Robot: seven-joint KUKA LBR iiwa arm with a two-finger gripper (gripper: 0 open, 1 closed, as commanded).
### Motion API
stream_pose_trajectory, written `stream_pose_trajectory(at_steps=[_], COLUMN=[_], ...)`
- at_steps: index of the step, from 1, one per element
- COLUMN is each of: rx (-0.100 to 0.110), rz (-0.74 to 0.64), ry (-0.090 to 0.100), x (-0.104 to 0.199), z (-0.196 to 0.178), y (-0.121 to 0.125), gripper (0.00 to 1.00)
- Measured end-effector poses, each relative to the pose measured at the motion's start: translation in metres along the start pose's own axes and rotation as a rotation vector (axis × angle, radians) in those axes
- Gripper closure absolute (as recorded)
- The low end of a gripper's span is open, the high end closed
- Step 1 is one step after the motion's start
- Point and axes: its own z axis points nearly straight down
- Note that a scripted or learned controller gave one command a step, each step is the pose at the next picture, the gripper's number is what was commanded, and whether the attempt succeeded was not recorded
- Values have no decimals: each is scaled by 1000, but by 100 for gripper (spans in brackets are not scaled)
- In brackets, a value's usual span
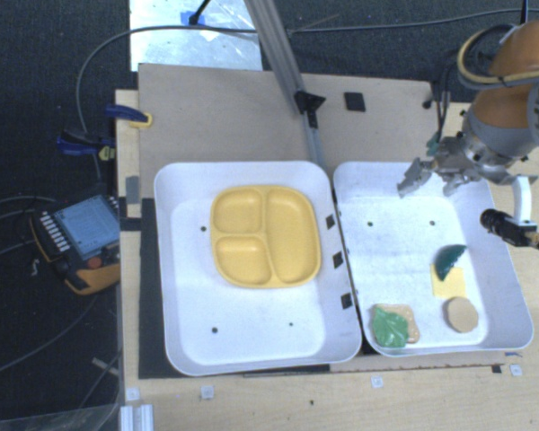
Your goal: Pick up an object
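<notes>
Dark green wedge [449, 259] propped on flat yellow square [447, 283], tan round disc [462, 315] beside it, green lump [390, 328] on tan slab, all lying well below fingers [413, 179], none touching them

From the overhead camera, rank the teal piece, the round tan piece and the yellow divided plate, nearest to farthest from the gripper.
Measured from the gripper over the right bin's far edge:
1. Teal piece, right bin, right side.
2. Round tan piece, right bin, near right corner.
3. Yellow divided plate, left bin.
</notes>
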Motion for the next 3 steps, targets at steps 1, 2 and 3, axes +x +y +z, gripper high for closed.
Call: stream_pose_trajectory(at_steps=[1,2,3], rx=[3,4,-1], rz=[3,4,3], ry=[-1,-1,-1], x=[-5,-7,-7], z=[42,89,109], y=[1,-8,-7], gripper=[0,0,0])
